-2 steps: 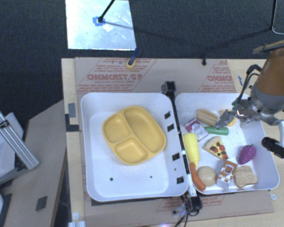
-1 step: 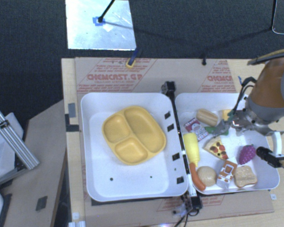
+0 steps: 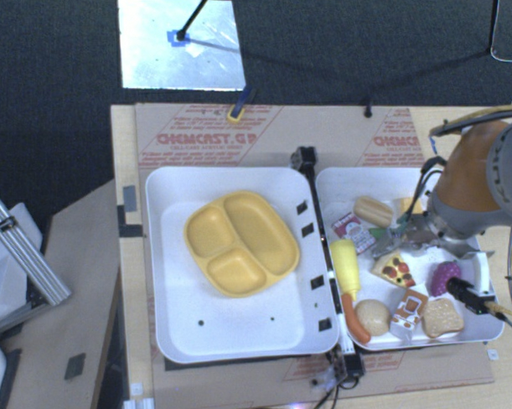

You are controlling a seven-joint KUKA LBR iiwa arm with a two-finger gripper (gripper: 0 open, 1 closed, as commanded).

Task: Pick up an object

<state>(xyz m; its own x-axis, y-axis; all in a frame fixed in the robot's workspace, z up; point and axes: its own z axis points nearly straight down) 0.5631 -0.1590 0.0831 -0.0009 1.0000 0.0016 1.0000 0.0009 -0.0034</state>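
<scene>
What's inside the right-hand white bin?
Toy food fills the right bin: a yellow corn cob, pizza slice, purple grapes, bread slice, a carrot. The arm covers the bin's far right part.

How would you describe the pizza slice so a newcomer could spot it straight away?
Look in the right-hand white bin, the one crowded with toy food. Near its middle, just below the gripper, lies the pizza slice: a flat yellow wedge with red spots, unlike the plain yellow corn on its left and the purple grapes on its right.

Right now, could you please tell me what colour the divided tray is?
The divided tray is yellow, shown in the camera view.
</scene>
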